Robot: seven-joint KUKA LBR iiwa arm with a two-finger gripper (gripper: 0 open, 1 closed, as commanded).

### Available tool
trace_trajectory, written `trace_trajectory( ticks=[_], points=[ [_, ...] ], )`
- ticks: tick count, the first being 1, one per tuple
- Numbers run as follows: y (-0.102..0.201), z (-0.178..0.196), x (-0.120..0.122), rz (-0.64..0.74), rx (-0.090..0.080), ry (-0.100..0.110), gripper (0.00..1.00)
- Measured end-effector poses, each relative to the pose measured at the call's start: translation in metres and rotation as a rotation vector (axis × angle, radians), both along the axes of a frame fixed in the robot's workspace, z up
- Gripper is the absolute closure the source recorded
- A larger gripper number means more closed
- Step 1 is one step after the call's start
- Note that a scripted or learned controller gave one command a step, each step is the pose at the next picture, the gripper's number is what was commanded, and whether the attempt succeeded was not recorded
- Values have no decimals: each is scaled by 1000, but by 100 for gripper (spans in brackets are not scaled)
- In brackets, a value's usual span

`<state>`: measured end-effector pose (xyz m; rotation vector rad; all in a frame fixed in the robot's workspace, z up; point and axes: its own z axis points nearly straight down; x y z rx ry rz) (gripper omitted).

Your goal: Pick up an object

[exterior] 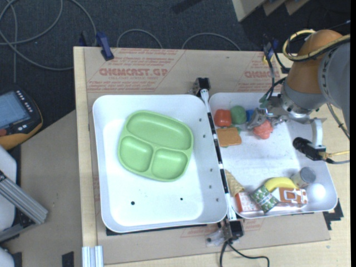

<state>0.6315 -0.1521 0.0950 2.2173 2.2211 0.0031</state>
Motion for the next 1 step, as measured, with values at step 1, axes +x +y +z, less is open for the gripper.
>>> trace_trajectory(
  ticks=[1],
  points=[
    [74, 91, -20, 1, 1, 1, 100]
  ],
)
